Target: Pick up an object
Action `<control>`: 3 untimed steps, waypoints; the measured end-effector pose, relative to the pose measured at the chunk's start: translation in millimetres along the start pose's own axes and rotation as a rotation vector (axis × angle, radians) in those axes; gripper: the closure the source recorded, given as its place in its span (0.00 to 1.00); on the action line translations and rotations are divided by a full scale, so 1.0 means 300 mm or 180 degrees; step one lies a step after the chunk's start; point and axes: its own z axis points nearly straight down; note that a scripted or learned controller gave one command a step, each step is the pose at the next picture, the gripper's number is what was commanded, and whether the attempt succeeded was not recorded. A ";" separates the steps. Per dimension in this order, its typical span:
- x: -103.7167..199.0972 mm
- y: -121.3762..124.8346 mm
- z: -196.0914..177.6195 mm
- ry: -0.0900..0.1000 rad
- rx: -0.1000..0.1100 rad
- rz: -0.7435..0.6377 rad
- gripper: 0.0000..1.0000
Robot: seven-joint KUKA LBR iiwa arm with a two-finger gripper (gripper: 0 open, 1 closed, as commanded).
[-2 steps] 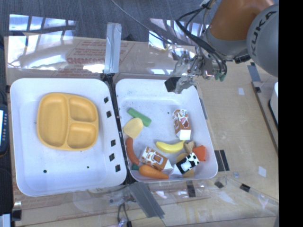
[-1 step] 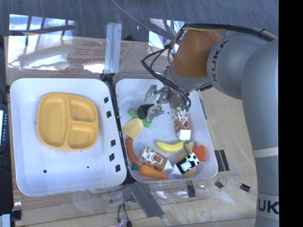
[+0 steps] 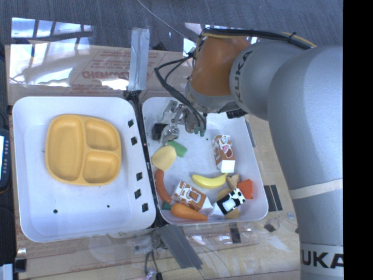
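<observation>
Tool (image 3: 172, 124): lowered in right bin (image 3: 252, 150), far left; grip state cannot be told.
Left bin (image 3: 23, 156): yellow divided plate (image 3: 83, 149).

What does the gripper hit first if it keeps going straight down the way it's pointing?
Likely the bare floor of the right bin, just above the pale yellow toy. The gripper points down there; depth is unclear, so it might clip that toy.

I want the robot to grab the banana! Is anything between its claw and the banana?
Nothing visible blocks it. The gripper hovers at the far left of the right bin; the banana lies nearer the front, uncovered on top, with bare bin floor between. Toys crowd its sides, though.
</observation>
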 end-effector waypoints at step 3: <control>0.188 -0.044 0.020 0.0026 0.0002 -0.0628 0.00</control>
